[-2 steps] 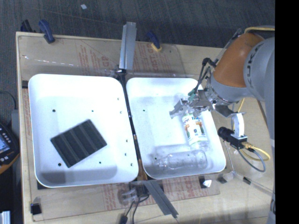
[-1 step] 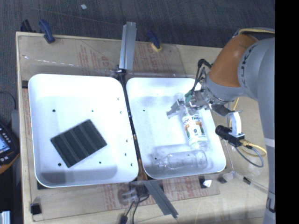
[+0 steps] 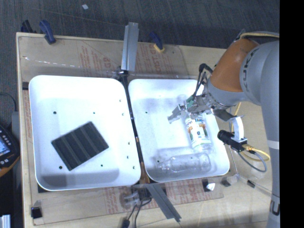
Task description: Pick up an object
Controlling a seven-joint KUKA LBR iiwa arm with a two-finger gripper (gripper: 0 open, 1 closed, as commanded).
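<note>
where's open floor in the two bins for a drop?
Left bin: bare above and right of the dark ribbed pad. Right bin: bare on its left side, beside the divider. Crowded at right: gripper over the white labelled bottle, clear bottle along the near wall.

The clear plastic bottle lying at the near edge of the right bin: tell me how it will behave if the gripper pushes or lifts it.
The clear plastic bottle lies on its side, so it would probably roll when nudged. It looks see-through and empty, so likely light and easily knocked away. Its smooth round wall may slip or dent between the fingers of the gripper.
</note>
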